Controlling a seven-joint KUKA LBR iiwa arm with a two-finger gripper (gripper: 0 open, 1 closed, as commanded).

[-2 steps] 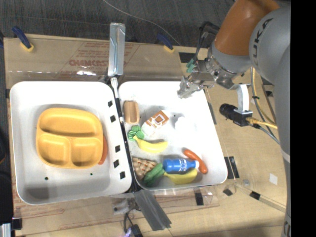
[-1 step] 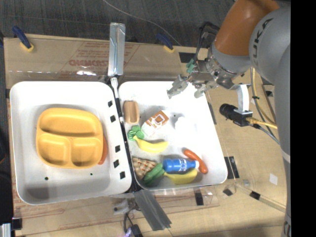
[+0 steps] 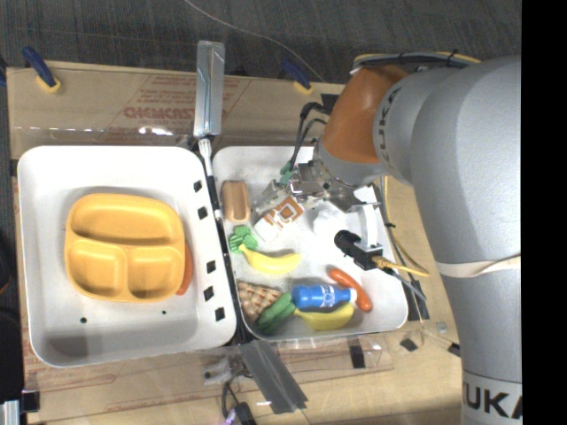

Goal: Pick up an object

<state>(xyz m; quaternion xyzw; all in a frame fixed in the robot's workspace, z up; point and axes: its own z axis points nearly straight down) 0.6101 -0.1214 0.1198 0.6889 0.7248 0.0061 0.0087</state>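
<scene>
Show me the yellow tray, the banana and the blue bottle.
yellow tray [image 3: 124, 222], camera view, upper compartment
banana [image 3: 270, 260], camera view, middle of curve
blue bottle [image 3: 317, 297], camera view, blue body

Two white bins sit side by side on the tabletop [image 3: 106, 96]. The left bin [image 3: 35, 166] holds a yellow divided tray [image 3: 124, 246]. The right bin [image 3: 257, 159] is crowded: a brown bread block [image 3: 234, 200] against the left wall, a banana [image 3: 270, 259] near the middle, a blue bottle [image 3: 321, 297] lying on its side toward the near wall, a red-orange piece [image 3: 347, 280] just beside the bottle. The grey arm [image 3: 443, 149] reaches in from the right. The gripper [image 3: 299, 187] sits low over the far part of the right bin, just above a small white-and-orange carton [image 3: 282, 212]; contact unclear.
</scene>
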